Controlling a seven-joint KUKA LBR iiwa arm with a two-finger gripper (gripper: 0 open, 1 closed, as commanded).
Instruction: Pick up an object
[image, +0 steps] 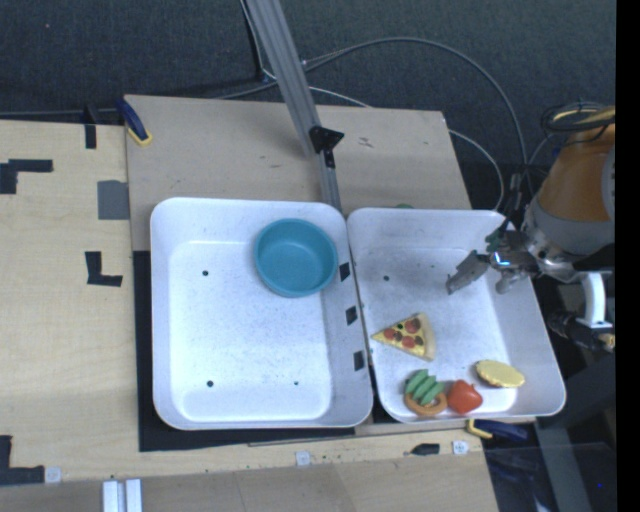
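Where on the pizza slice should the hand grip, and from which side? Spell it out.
Grip the pizza slice across its two long straight edges, near the middle, coming straight down from above. It lies flat on the floor of the right bin with bare floor all around, so its sides are free. Its wedge narrows leftward, so a grip nearer the wide crust end would likely slip less. The hand is above it, open.

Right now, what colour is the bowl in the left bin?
The bowl is blue, a teal-leaning shade, seen plainly in the overhead camera view.
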